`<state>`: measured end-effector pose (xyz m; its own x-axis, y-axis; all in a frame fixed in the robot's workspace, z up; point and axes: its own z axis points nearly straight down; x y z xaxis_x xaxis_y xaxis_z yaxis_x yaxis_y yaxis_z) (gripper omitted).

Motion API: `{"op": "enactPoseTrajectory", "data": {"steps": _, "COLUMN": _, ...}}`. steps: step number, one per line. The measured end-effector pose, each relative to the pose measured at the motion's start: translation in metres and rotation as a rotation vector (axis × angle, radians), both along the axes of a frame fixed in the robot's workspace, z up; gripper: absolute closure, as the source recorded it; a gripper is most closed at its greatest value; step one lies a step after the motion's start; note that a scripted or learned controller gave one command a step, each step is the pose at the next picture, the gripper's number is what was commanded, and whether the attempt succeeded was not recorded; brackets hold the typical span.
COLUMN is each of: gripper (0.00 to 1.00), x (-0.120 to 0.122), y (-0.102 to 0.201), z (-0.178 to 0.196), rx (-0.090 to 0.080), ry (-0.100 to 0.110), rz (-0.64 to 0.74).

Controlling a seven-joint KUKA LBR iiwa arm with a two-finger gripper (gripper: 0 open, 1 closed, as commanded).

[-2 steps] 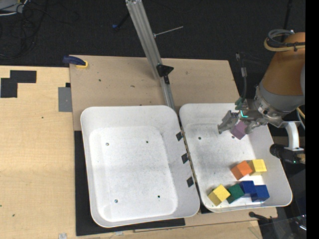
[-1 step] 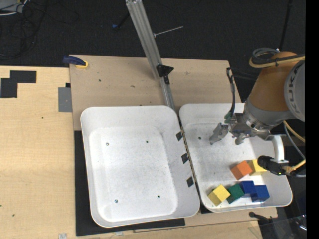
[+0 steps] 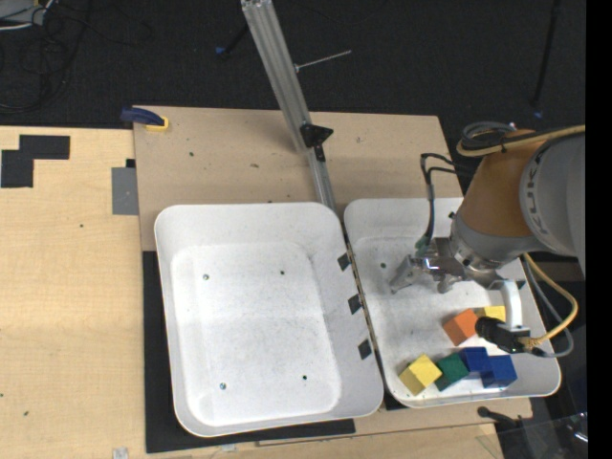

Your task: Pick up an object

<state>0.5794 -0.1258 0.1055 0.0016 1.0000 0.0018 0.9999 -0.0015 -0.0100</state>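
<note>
Gripper (image 3: 413, 271) fingers spread, pinching nothing, low over the right bin (image 3: 382, 220); orange block (image 3: 460, 326), yellow block (image 3: 418, 374) and blue block (image 3: 488, 363) lie nearby. No writing is legible.

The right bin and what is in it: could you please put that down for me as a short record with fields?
bin: right bin, white, shallow
contents: orange block, yellow block, green block, blue block, small yellow piece
location of blocks: clustered at the near right corner
gripper: gripper over the bin's middle, apart from the blocks
held object: none visible
</note>
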Motion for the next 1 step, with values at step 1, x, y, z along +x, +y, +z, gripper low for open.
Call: {"op": "enactPoseTrajectory", "data": {"steps": 1, "gripper": 0.0, "x": 0.0004, "y": 0.0003, "z": -0.0137, "rx": -0.001, "ry": -0.008, "rz": -0.002}}
